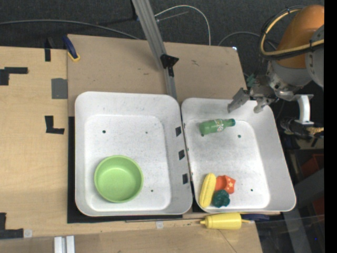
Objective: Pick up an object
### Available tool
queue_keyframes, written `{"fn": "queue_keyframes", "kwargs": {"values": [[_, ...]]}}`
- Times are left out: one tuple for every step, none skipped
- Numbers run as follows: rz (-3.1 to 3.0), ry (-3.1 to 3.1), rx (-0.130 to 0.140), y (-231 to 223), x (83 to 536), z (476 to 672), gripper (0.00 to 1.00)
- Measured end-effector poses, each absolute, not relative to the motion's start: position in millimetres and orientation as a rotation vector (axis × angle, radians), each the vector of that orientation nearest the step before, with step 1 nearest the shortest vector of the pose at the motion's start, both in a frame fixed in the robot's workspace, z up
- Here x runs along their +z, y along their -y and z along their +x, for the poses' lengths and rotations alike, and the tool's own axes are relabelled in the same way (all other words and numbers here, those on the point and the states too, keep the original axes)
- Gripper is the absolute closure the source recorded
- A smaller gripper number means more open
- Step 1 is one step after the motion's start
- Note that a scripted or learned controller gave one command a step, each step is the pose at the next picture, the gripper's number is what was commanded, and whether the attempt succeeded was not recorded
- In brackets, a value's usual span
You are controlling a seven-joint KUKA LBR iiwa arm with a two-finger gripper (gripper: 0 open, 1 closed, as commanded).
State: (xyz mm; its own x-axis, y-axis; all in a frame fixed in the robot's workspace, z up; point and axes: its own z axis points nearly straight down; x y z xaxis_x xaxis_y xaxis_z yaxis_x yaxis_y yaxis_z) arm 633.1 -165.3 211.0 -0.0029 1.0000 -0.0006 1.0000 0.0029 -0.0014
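Observation:
A green bottle (215,126) lies on its side near the back of the right bin (274,157). A yellow banana-shaped toy (207,189), an orange-red piece (226,183) and a dark green piece (220,198) huddle at that bin's front left. My gripper (247,102) hangs over the bin's back right corner, up and to the right of the bottle, its two fingers spread apart with nothing between them.
A light green bowl (118,178) sits in the left bin (84,141) at its front left. A yellow bottle (223,221) lies on the bench just in front of the right bin. A slanted metal pole (152,30) rises behind the bins.

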Motion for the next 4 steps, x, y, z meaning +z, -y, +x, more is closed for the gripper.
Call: {"fn": "queue_keyframes", "kwargs": {"values": [[-2.219,2.224,0.003,165.3,211.1,633.1,0.0],[-2.218,2.22,0.008,173.0,163.5,631.1,0.0],[-2.229,2.234,-0.012,169.0,124.4,638.7,0.0],[-2.234,2.24,-0.024,168.5,120.0,643.5,0.0]]}}
